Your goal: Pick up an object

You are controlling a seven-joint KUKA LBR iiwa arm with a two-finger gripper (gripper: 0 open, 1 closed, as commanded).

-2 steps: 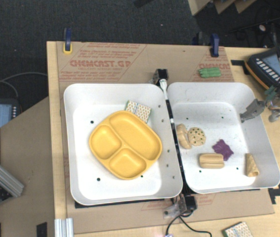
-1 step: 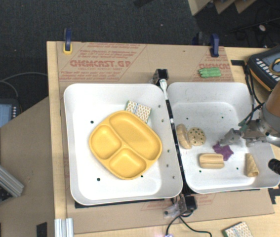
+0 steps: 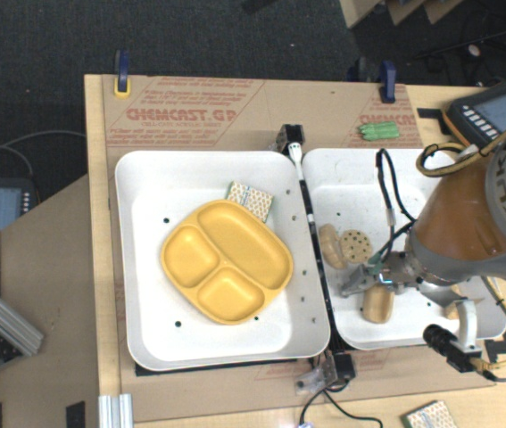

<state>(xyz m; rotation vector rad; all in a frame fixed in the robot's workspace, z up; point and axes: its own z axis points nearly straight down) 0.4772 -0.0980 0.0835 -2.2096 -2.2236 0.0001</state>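
Camera view: my tool (image 3: 364,283) is low in the right bin (image 3: 467,333) among a bun (image 3: 377,305), roll (image 3: 330,245) and cookie (image 3: 353,242); I cannot tell its grip state. Approach step; next I should seat on the bun, just beside it, and lift.

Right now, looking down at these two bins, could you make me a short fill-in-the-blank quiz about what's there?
1. The yellow three-compartment plastic plate lies in the ___ white bin.
2. The patterned square packet lies partly under the plate's ___ edge.
3. The grey and orange arm's gripper is over the ___ white bin.

Missing words: left; far; right
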